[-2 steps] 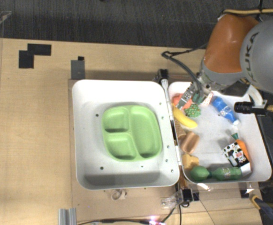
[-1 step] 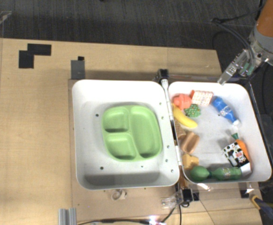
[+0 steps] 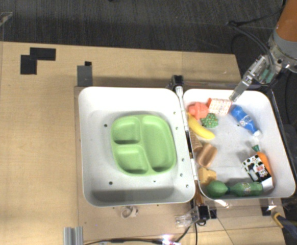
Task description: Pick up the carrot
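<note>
My one camera sits fixed above the tan wooden worktop point(image 3: 36, 152), looking down at a slant and far enough back to take in both shallow white plastic bins point(image 3: 90, 137).

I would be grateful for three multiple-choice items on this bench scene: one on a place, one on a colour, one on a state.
1. Where does the carrot lie?
A. right bin, near its right wall
B. left bin, on the tray
C. on the bench outside the bins

2. What colour is the divided tray in the left bin?
A. red
B. green
C. blue

3. How does the gripper stand to the carrot?
A. clamped on it
B. lifting it above the bin
C. apart from it, at the far edge of the right bin

Key: 1 A, it lies beside the right wall. 2 B, the tray is pale green. 3 C, the fingers are up near the blue bottle.
</note>
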Robot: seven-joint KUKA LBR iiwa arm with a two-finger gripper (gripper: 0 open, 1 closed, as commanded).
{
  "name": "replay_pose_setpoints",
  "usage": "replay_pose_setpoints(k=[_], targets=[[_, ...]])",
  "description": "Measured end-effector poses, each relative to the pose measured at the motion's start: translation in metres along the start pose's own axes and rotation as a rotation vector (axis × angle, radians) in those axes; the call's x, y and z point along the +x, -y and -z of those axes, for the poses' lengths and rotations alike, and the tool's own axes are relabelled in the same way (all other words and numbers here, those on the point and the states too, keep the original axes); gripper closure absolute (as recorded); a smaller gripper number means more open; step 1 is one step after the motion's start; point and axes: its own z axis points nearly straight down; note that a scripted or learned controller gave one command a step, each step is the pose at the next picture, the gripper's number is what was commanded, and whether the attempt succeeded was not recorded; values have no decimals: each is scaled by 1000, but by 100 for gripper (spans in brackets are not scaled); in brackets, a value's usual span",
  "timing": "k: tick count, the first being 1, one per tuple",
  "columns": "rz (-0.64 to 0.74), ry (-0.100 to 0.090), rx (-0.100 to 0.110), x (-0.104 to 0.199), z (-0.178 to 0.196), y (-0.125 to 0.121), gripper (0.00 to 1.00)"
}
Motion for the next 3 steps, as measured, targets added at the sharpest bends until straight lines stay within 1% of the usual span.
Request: replay_pose_setpoints(k=[1, 2, 3], targets=[[-164, -8, 1, 51, -57, -59, 0], [-279, -9, 5, 72, -106, -96, 0], [-281, -6, 4, 71, -105, -95, 0]])
